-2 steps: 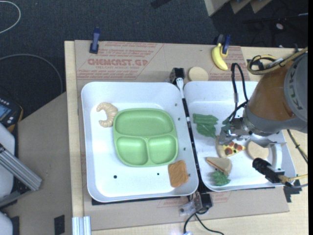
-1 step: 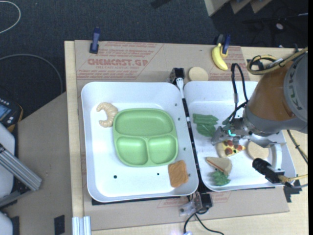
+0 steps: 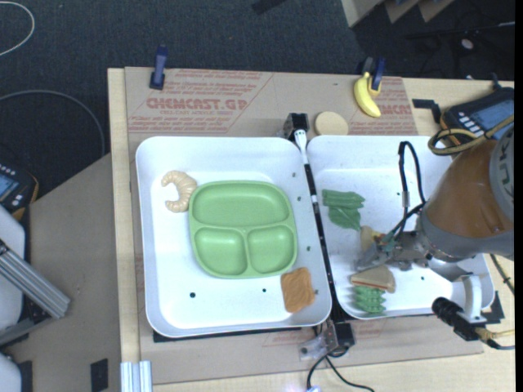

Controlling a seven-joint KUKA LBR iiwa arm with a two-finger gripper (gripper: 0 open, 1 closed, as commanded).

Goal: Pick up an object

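Dark carpet surrounds the desk [image 3: 245,96], whose top is a flat brown board printed with red lettering. Two clamps hold that board at its far edge: a blue one [image 3: 158,65] on the left and another just beside a yellow banana [image 3: 367,96] on the right. A pale round disc [image 3: 331,123] lies on the board near the banana.

Two shallow white bins with rounded corners sit side by side on the board, their inner rims touching along a dark seam.

Left bin [image 3: 159,243]:
- A green plastic tray [image 3: 243,228], smooth, with three compartments, occupies the centre.
- A tan croissant [image 3: 178,189], curved and ridged, lies just beside the tray's far left corner.
- A brown toast-like slice [image 3: 297,289], rough in texture, lies at the tray's near right corner.

Right bin [image 3: 359,158]:
- A leafy green piece [image 3: 343,206] lies near the inner rim.
- A wedge-shaped sandwich [image 3: 374,279] with a tan crust lies toward the near side.
- A second, bumpy green piece [image 3: 368,300] touches the sandwich at the near rim.

The grey arm, with its orange band, enters over the right bin. The fingers [image 3: 384,250] point at the zone just above the sandwich. Whether they are spread or closed cannot be told from this angle. A black cable [image 3: 406,178] loops above the arm.
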